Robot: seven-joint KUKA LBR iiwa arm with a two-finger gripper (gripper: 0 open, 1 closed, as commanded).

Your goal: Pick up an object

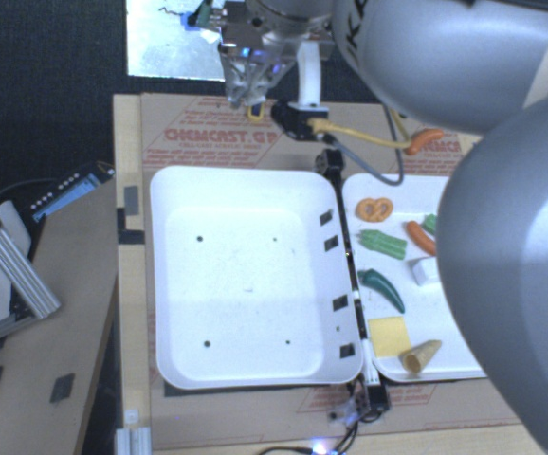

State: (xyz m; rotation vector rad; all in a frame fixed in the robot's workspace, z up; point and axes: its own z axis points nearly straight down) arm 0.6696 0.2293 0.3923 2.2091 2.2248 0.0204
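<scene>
Claw (252,91) above left bin's (246,282) far edge, pinching small yellow object (255,113).

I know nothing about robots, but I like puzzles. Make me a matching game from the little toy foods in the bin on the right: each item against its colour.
Items:
1. pretzel
2. pepper
3. cheese square
4. cone

Colours:
A. yellow
B. tan
C. orange
D. dark green

Pairs: 1-C, 2-D, 3-A, 4-B
</scene>
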